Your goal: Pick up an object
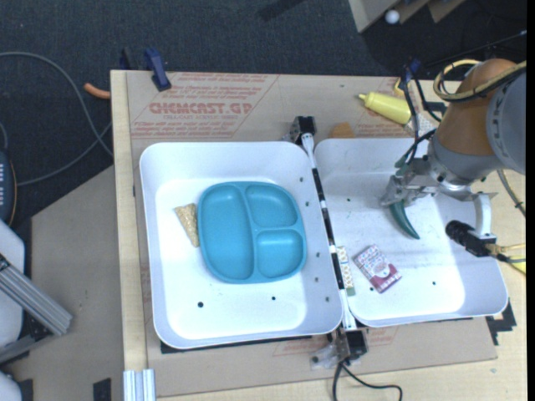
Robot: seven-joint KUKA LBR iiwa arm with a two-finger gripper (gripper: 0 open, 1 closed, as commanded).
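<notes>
- The gripper (405, 192) is low in the right bin (368, 299); I can't tell if it has closed on anything.
- A green curved piece (405, 217) lies just below it.
- A small packet (375, 267) sits nearer the front.
- The left bin (167, 307) holds a blue tray (251, 230), with a tan wedge (187, 220) beside it.

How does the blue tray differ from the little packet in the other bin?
The blue tray is large, plain and split into three compartments; the packet is small, flat and printed in pink and white. The tray fills much of the left bin, while the packet lies at a slant in the right bin. Both rest on a bin floor.
</notes>
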